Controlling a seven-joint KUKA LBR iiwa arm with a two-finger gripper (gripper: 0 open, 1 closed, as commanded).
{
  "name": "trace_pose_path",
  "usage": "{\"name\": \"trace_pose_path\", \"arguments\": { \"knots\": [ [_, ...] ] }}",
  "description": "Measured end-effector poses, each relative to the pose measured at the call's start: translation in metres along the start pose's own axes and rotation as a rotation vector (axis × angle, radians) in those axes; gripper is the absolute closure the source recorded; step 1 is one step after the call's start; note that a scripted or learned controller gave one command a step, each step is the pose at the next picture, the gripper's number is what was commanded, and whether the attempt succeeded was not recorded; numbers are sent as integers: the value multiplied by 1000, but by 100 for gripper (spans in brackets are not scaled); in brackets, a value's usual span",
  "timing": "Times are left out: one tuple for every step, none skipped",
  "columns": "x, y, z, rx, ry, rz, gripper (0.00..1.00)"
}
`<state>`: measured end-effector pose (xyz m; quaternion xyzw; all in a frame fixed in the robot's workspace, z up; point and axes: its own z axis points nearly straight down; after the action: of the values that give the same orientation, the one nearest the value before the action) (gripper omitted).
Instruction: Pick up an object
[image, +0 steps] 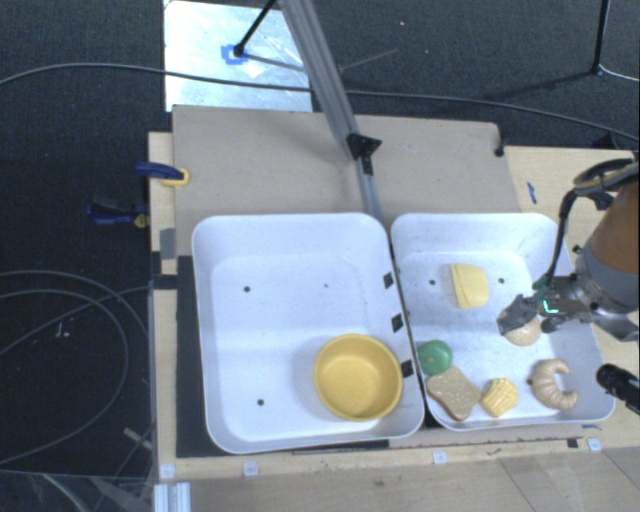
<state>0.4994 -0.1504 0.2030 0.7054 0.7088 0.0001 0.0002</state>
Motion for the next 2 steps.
{"name": "trace_pose_path", "arguments": {
  "knots": [
    [0, 0, 0, -1, 0, 0, 0],
    [4, -2, 42, 3, 1, 4, 0]
  ]
}}
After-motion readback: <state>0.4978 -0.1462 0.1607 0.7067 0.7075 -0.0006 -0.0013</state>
